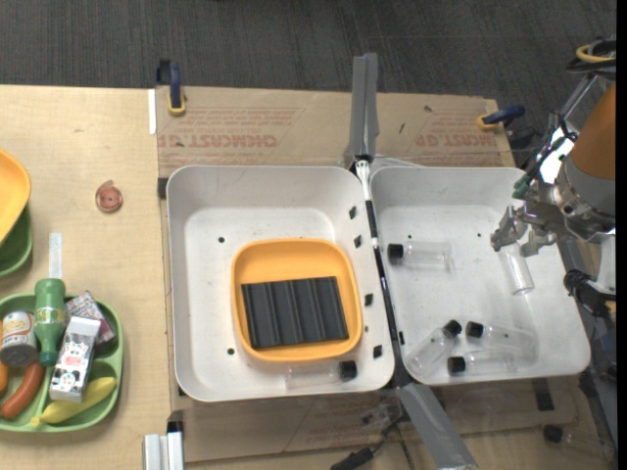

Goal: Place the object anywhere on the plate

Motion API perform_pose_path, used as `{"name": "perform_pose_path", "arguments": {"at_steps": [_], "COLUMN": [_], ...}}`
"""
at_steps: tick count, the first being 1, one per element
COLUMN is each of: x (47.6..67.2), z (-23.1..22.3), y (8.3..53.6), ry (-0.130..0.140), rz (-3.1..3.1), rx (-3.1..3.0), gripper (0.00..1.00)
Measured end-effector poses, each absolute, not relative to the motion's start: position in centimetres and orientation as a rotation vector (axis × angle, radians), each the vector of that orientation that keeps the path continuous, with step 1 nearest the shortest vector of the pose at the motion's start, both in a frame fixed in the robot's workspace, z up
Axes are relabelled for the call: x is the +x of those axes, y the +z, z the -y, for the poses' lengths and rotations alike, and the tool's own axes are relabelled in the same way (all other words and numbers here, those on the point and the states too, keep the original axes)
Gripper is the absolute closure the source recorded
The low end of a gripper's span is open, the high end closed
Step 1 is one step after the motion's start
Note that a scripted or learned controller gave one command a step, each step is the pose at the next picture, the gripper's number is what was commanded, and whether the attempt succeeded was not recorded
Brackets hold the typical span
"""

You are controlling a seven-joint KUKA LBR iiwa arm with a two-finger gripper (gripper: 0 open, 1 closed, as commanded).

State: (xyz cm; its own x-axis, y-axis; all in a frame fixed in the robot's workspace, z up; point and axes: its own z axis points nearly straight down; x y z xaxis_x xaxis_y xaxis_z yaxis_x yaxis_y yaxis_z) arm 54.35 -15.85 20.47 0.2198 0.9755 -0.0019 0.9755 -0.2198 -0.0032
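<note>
The gripper point(517, 235) hangs over the right bin point(431, 189), its fingers clamped on a clear vial point(517, 270); the carry to the orange plate point(294, 258) in the left bin point(196, 262) should probably clear the divider before lowering.

We see a dark grey carpet point(294, 18) across the top, beyond the bench. On the left stands a light wooden table point(78, 262). Brown cardboard point(255, 130) lies beneath the bins, held by a blue clamp point(168, 84) at its far left corner and another clamp point(500, 117) at its far right. The light is even.
</note>
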Motion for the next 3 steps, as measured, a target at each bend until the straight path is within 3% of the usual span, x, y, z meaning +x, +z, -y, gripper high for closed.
{"name": "perform_pose_path", "arguments": {"at_steps": [1,2,3], "x": [63.9,58.0,66.0], "z": [18.9,21.7,21.6], "y": [31.3,22.5,28.8], "ry": [0.004,0.005,0.001], "rz": [2.144,2.122,2.397], "rx": [-2.297,-2.314,-2.036], "gripper": [1.0,1.0,1.0]}}
